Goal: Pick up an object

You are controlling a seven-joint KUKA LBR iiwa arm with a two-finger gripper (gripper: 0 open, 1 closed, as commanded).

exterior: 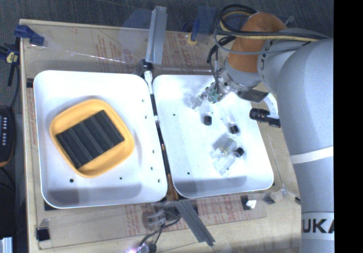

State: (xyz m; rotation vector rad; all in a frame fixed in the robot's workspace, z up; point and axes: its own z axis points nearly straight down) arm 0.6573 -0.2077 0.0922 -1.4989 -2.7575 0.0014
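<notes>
You will note that at inspection the pick was not done: nothing was seen lifted clear, and every object lay in a bin. Starting at the bench's nine o'clock side, the left bin [45,133] held one item, a yellow tray with a dark ribbed insert [92,136], lying tilted near the bin's centre and well apart from the arm. Across the divider, the right bin [176,133] held the small parts: a clear plastic piece [223,150] toward five o'clock, a small black piece [207,119] near centre, another black piece [233,129] just at its four o'clock, and a third [239,152] touching or just beside the clear piece. The gripper [212,94] stood low at the right bin's twelve o'clock, among small clear and greenish bits [199,100]; whether those were objects or tool parts could not be told. You cannot tell from this view whether the tool was spread, pressed together or pinching anything. In my judgement the grasp and the lift both remained outstanding.
</notes>
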